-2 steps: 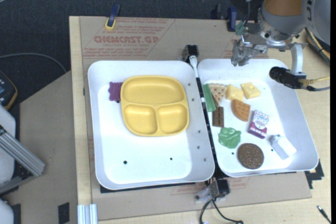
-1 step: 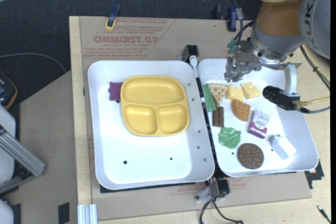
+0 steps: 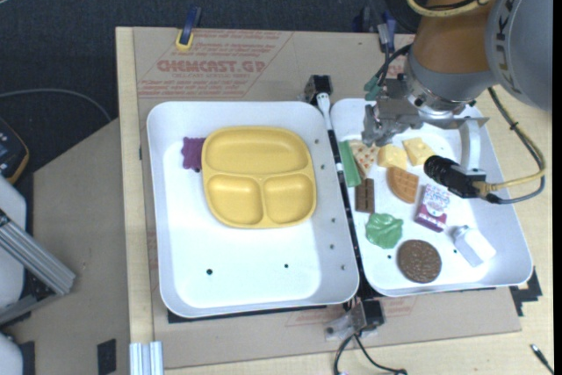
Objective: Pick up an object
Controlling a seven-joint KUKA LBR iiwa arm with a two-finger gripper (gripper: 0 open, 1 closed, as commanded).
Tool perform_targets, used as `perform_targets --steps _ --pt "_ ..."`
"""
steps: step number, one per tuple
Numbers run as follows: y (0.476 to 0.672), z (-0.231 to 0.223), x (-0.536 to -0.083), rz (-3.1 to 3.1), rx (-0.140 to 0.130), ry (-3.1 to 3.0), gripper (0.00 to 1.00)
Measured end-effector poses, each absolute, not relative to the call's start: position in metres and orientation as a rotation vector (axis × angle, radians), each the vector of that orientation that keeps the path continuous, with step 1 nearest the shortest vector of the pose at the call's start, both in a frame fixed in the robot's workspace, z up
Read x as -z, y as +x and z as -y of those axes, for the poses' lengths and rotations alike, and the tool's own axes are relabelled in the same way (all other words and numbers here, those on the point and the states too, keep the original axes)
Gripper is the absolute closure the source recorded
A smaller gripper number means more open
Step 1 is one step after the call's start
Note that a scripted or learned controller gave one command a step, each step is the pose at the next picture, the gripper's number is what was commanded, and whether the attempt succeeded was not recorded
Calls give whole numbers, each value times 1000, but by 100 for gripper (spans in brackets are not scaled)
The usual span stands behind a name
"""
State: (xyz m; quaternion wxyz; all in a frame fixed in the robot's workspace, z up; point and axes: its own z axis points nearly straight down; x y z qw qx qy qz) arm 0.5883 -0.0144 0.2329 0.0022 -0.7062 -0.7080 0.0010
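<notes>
A yellow sectioned tray (image 3: 260, 175) lies in the left bin (image 3: 176, 259), covering most of a purple item (image 3: 190, 152) at its left edge. Across the divide, the right bin (image 3: 500, 263) holds a clutter of small play-food pieces: a green strip (image 3: 351, 162) along the near wall, a brown bar (image 3: 365, 196), a green leafy piece (image 3: 384, 229), a round brown cookie (image 3: 419, 260), a bread-like wedge (image 3: 404, 183), a purple-and-white packet (image 3: 433, 206) and a white piece (image 3: 468, 243). The gripper (image 3: 383, 126) hangs low over the bin's upper left corner, just above a checkered cracker (image 3: 363, 156); whether it is released or clenched cannot be told, since the orange-banded arm (image 3: 461, 4) hides its tip.
</notes>
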Motion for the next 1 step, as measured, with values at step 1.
perform_targets --steps 1 --pt "582 22 -229 2218 -3 -2220 100"
